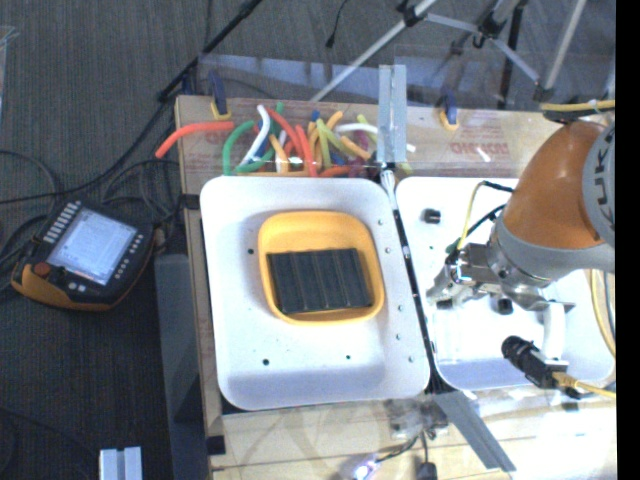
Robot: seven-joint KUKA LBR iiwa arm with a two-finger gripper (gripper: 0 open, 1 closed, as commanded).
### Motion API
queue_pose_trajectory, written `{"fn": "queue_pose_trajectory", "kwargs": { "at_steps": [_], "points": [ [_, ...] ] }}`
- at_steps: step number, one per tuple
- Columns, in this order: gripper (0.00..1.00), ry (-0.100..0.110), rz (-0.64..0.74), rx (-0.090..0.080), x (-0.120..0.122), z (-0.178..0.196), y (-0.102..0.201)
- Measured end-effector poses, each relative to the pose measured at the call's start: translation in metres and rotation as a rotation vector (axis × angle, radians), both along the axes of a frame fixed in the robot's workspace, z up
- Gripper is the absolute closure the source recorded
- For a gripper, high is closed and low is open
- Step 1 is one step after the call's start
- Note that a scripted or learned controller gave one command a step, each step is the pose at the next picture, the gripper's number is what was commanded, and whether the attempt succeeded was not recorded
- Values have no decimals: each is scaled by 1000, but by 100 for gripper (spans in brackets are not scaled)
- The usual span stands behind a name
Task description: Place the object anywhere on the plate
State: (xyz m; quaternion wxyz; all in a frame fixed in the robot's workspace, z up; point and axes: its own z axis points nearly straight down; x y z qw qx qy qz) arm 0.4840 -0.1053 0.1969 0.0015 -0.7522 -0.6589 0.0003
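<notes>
The grey arm's jaws (462, 280) hang low over the right shallow white bin (450, 353); whether they are apart or together cannot be told. At nine o'clock from them, the yellow rounded plate (318, 230) in the left white bin (300, 378) carries a dark ribbed rectangular object (320, 280).

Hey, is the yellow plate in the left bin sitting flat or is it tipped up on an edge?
Flat. The yellow plate rests level on the floor of the left bin, its whole rim showing and its dark ribbed centre facing up.
</notes>
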Motion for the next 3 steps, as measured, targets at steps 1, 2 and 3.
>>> {"fn": "queue_pose_trajectory", "kwargs": {
  "at_steps": [1,2,3],
  "points": [
    [100,-1,192,-1,50,-14,47],
    [0,-1,192,-1,50,-14,47],
    [0,-1,295,-1,109,-14,46]
  ]
}}
